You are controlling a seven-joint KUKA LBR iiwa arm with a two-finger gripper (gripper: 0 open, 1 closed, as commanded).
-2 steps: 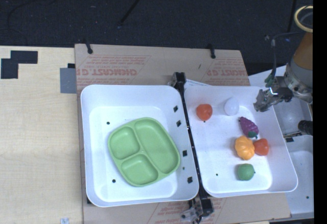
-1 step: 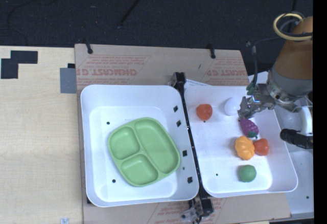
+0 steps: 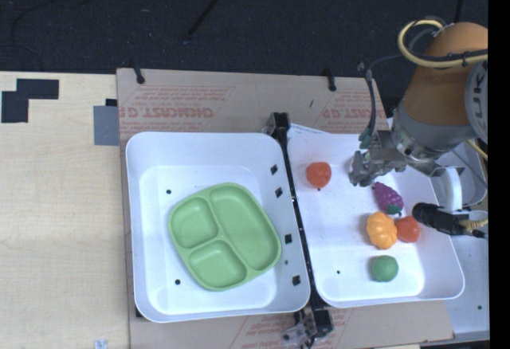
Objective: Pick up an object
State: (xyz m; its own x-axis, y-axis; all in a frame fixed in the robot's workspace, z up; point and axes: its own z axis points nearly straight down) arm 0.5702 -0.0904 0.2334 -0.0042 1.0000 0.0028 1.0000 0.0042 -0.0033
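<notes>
Hovering over the right bin (image 3: 446, 292), the gripper (image 3: 360, 170) hangs just beside the purple piece (image 3: 388, 197); grip unreadable, so centre before descending.

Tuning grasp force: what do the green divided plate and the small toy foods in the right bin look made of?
Green three-compartment plate: looks like moulded plastic, matte to satin, even colour, soft rounded rims. Orange-red round toy, purple toy, orange lumpy toy, small red toy and green round toy: probably plastic or rubber play food, saturated flat colours; hard or soft can't be told. White bins: smooth, probably plastic.
</notes>
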